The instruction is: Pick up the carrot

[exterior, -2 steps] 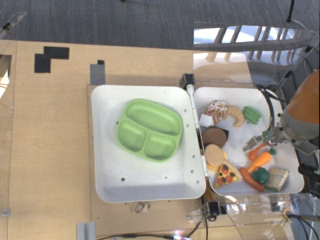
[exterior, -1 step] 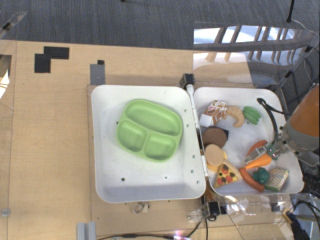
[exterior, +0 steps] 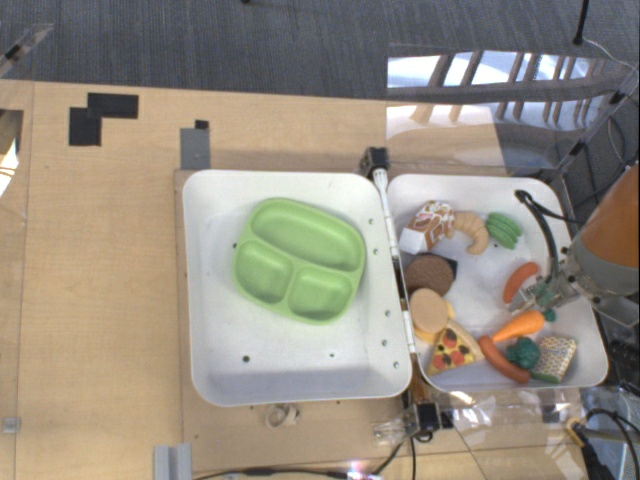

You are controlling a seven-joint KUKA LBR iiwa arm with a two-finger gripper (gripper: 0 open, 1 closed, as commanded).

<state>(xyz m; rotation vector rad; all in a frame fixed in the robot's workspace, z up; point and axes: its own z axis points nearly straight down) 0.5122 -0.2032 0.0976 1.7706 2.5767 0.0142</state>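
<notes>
The carrot [exterior: 519,326] is a small orange piece lying at a slant in the right bin [exterior: 497,190], near the bin's front right. My gripper [exterior: 549,296] comes in from the right and hangs just above and to the right of the carrot's upper end, close to it or touching it. The arm's orange band [exterior: 612,228] is at the right edge of the view. The carrot still rests among the other toys on the bin floor.
Around the carrot lie a red-orange sausage-like piece [exterior: 518,280], a green broccoli [exterior: 522,352], a hot dog [exterior: 503,360], a pizza slice [exterior: 453,348], a cracker [exterior: 556,356], a burger patty [exterior: 430,271] and a croissant [exterior: 470,231]. A green divided plate [exterior: 298,259] sits in the left bin [exterior: 215,358].
</notes>
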